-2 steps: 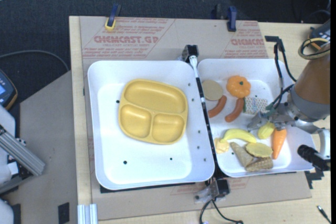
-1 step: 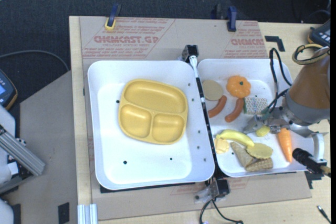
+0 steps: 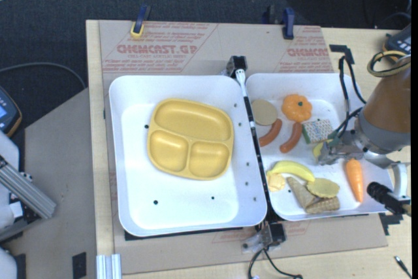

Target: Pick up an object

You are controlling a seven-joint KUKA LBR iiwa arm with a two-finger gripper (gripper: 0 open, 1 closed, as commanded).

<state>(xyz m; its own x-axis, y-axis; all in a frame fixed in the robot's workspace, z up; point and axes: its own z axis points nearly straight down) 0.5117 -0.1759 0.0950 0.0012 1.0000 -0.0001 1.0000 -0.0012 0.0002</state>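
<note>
The right bin [image 3: 287,83] holds several toy foods: an orange pumpkin [image 3: 296,107], a tan disc [image 3: 264,112], two sausages [image 3: 270,132] [image 3: 292,136], a banana [image 3: 291,170], a cone [image 3: 305,196], a potato slice [image 3: 323,188], a carrot [image 3: 354,180] and a speckled block [image 3: 317,130]. My gripper [image 3: 332,152] hangs low at the bin's right side, just left of the carrot and below the block. Something small and yellow-green [image 3: 318,151] lies at its tip; whether it sits between the fingers is unclear.
The left bin [image 3: 130,140] holds a yellow divided plate [image 3: 190,138]. A clamp and black bracket [image 3: 236,66] sit where the bins meet at the back. The arm's orange band [image 3: 390,108] overhangs the right bin's right wall.
</note>
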